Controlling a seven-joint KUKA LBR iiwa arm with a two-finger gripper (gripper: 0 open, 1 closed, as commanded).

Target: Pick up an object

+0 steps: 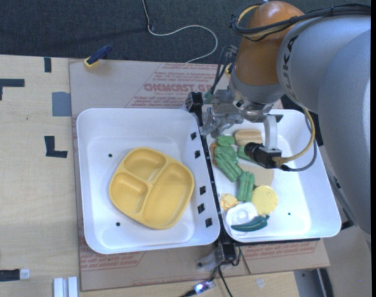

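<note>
The right bin (311,203) holds a pile of toy food. A green ridged piece (227,158) lies near the bin's left wall, with a second green piece (245,185) just below it. A yellow round piece (264,198), a small yellow piece (228,201) and a white piece with a dark green strip (243,216) lie toward the front. A beige block (248,137) sits at the back. My gripper (214,122) hangs low over the bin's back left corner, just above the upper green piece. The wrist hides what lies directly under it.
The left bin (98,135) carries a yellow divided plate (152,187). A black-marked divider wall (203,178) separates the two bins. The grey arm (336,73) covers the right bin's back right part. A thin cable (175,30) trails over the bench behind.
</note>
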